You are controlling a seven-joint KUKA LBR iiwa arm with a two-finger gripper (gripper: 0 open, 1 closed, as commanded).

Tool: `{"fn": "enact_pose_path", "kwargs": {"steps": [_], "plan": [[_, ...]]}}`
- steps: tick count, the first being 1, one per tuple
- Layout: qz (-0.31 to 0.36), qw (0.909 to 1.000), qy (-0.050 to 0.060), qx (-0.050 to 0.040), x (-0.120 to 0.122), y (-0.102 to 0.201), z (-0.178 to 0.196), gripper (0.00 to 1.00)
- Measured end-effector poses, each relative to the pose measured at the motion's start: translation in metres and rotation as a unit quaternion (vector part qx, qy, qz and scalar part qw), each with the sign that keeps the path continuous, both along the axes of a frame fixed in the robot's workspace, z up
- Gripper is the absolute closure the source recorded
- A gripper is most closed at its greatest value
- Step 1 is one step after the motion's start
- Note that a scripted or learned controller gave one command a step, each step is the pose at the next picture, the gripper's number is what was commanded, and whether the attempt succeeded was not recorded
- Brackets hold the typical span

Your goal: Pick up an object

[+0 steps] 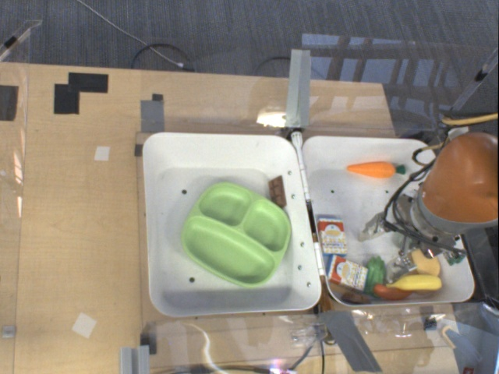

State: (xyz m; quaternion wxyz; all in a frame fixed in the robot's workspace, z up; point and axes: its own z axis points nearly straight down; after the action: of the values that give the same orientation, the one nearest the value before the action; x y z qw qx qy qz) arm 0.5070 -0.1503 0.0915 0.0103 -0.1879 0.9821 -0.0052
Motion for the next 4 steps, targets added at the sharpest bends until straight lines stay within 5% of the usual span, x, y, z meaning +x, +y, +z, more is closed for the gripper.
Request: {"fn": "enact_pose_path", "kwargs": {"steps": [2, 3, 4], "plan": [[0.195, 0.9807, 0.000, -0.0026, -0.003, -0.011, 0.000, 0.00], [0.309, 0.9511, 0.001, -0.0068, -0.001, 0.003, 0.001, 0.00], [0.309, 0.9510, 0.000, -0.0063, -0.013, 0.012, 0.001, 0.00]]}}
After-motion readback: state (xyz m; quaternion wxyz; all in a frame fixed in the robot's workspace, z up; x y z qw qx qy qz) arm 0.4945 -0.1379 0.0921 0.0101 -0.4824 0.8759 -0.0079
